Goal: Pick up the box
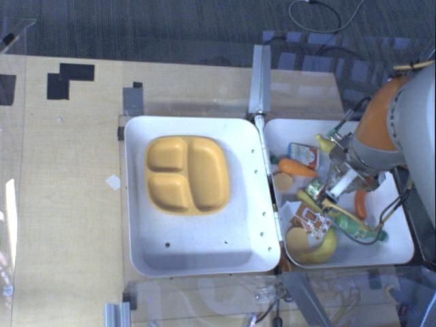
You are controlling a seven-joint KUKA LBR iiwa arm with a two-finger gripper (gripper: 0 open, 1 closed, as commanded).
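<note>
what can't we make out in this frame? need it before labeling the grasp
- Gripper, camera view: too small and cluttered to tell its state or whether it has anything.
- Box, right bin: print too small to read.
- Carton: partly overlapped by the banana; full outline unclear.
- Right bin: far corner covered by the arm's orange band.
- Green item: identity unclear, blurred among wires.

Gripper (pixel 329 195) above cluttered right bin (pixel 402 249)
</note>
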